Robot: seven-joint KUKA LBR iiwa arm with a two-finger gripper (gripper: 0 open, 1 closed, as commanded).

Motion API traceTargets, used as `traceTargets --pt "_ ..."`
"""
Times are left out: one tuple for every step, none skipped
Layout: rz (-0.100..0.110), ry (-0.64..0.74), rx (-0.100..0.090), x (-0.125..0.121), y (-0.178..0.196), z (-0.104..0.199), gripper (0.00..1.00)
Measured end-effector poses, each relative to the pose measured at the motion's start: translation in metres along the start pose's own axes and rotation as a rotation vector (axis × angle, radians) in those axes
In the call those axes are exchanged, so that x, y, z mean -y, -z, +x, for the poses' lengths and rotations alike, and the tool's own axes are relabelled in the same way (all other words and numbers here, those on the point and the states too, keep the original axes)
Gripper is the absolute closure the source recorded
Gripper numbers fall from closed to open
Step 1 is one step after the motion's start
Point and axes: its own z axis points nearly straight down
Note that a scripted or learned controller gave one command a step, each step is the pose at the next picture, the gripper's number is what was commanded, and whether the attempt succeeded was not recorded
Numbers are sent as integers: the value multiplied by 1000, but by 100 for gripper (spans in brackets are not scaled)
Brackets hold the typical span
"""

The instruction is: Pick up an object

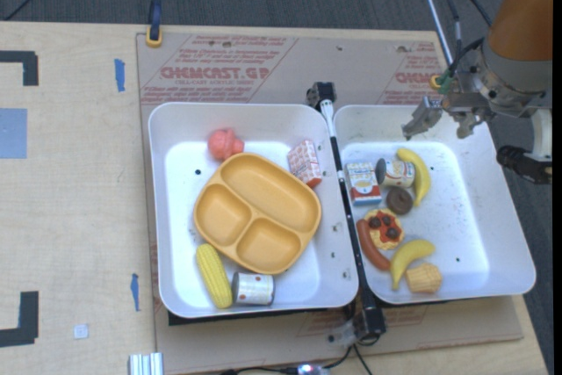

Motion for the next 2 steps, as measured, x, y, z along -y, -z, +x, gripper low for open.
traceTargets --pt "-4 0 1 -11 -143 -19 0" --pt "-5 1 2 -38 -161 18 0"
